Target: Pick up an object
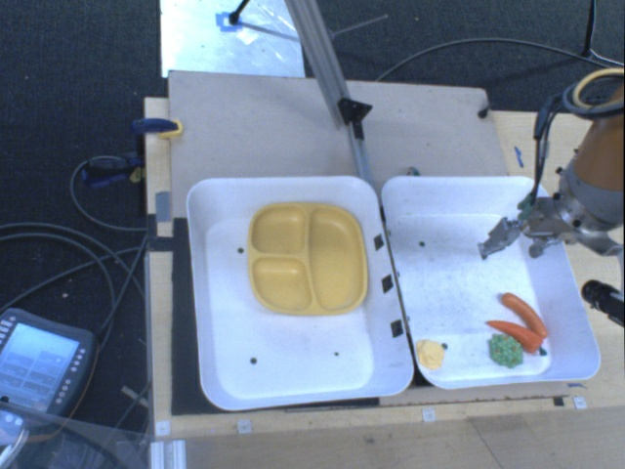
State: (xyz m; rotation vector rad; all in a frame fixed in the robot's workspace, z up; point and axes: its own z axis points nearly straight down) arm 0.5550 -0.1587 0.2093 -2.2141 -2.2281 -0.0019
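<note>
Nearest the camera, along the right bin's (459,203) front edge: a yellow piece (430,354), a green piece (505,351), and two orange carrots (523,314) lying slantwise, long axes running back-left to front-right. My pincer (512,238) hangs behind them, fingers parted, holding nothing. The carrots lie forward of it, toward the camera. Farther left, a yellow divided plate (308,259) sits in the left bin (220,360).

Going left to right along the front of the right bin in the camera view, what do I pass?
Small yellow piece → green broccoli-like piece → the two orange carrot-like pieces, which overlap it in position and extend farthest right. The hand hovers farther back, above bare bin floor.
</note>
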